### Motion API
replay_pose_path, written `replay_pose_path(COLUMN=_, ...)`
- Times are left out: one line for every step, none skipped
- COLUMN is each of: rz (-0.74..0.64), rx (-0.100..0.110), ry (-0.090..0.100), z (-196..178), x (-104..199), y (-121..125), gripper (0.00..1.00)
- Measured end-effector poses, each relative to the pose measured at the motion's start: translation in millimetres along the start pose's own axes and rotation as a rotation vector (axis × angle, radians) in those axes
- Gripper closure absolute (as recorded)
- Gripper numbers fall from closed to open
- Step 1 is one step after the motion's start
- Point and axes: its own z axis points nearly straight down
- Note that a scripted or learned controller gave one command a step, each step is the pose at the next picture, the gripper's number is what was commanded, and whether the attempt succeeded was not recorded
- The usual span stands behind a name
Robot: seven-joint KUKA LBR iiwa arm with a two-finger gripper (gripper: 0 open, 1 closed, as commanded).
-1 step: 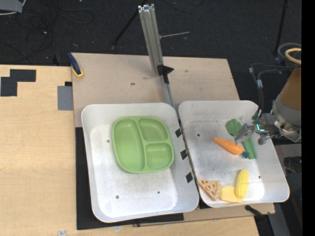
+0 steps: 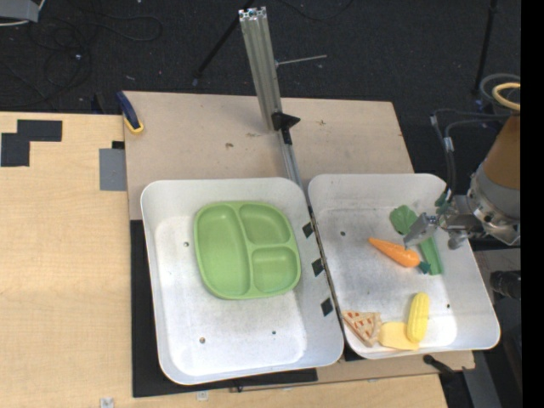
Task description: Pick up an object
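pincer of mine hangs low at the right bin's right side, just beside the carrot for a grab; its spread i cannot tell.

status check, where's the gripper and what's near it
Gripper low over right bin, by carrot and green toy. Nothing seen between fingers. Corn sits apart, near front.
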Motion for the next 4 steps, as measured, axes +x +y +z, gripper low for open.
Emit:
replay_pose_path(rz=-0.001, rx=0.008, ry=0.003, z=59, x=10, y=-4, gripper=0.0)
replay_pose_path(rz=0.002, rx=-0.002, ry=0.001, z=119, x=11, y=-5, gripper=0.0)
replay_pose_path(rz=0.003, rx=-0.003, ry=0.002, z=119, x=10, y=-3, gripper=0.0)
replay_pose_path(rz=0.005, rx=-0.008, ry=0.003, z=108, x=10, y=-1, gripper=1.0)
